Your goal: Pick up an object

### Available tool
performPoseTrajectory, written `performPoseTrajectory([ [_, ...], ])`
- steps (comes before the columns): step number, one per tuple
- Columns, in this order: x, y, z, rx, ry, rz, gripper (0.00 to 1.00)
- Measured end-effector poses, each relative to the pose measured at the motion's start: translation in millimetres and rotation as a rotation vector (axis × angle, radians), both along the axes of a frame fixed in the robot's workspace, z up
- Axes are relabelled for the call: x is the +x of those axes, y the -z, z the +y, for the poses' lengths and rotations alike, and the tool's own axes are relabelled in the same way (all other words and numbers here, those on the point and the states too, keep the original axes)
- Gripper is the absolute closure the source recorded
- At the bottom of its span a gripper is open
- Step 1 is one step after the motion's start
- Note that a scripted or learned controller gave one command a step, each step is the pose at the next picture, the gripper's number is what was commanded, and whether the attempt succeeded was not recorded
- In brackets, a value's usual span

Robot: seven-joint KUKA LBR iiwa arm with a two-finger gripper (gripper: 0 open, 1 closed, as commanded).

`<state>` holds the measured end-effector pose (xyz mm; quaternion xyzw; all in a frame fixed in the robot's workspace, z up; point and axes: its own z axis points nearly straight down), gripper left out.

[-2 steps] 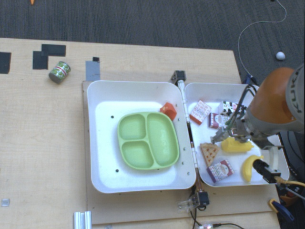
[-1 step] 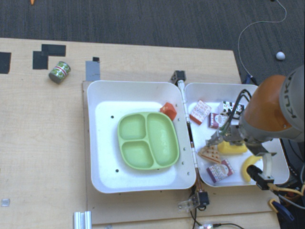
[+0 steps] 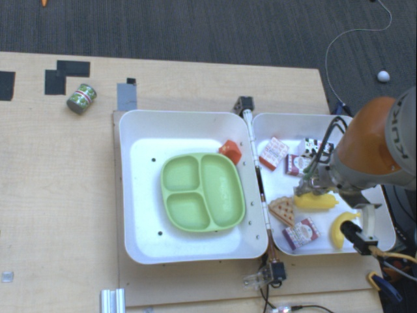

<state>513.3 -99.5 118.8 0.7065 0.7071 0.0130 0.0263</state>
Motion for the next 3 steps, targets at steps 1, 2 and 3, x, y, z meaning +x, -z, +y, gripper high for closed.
performPoseTrajectory([
  [1,56,-67,74,0.020,-0.004,0.051,1.00],
  [2,56,-66,73,0.019,-0.003,0.053,0.00],
  [3,37,33,16,0.017,-0.001,0.049,0.00],
])
